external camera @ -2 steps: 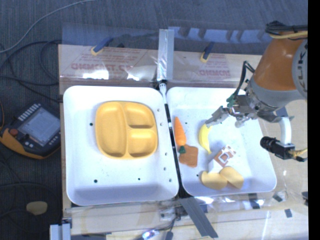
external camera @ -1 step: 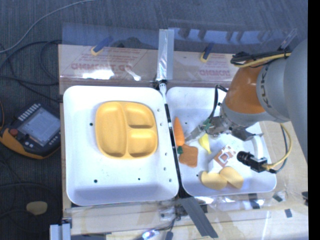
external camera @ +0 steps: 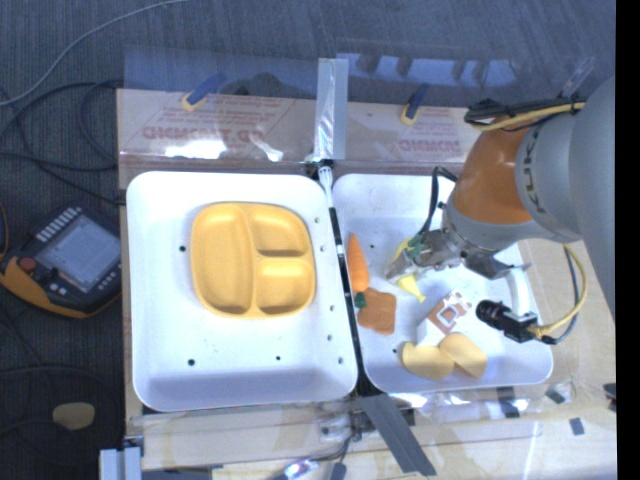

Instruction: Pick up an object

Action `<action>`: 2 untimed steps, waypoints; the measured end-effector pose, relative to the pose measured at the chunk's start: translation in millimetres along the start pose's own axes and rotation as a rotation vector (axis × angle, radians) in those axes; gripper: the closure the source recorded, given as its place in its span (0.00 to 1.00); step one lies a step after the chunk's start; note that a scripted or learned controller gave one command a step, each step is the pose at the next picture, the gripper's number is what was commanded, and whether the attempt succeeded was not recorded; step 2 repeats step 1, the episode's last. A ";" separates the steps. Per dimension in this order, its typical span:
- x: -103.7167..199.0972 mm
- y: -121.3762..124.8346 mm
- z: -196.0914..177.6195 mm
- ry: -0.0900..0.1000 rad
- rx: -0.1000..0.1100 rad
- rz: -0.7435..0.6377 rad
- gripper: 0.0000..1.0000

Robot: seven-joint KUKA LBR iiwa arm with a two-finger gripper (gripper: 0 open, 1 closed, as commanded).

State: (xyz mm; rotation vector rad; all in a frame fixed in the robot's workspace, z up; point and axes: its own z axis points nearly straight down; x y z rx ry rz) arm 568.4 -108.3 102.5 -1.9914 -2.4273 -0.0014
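Arm hanging low over the toy food in the right bin

Looming nearest the lens, the grey arm with the orange band is reaching into the shallow white right bin. Beside it, the shallow white left bin is carrying a yellow plastic divided plate. Whether the gripper is apart or together, I cannot tell. Just below it a small yellow plastic piece is lying, probably light, stiff and slippery; pinching across its narrow width looks safest.
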 end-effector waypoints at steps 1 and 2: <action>66.5 -8.1 -128.8 -0.002 0.000 -0.062 1.00; 66.5 -8.1 -128.8 -0.002 0.000 -0.062 1.00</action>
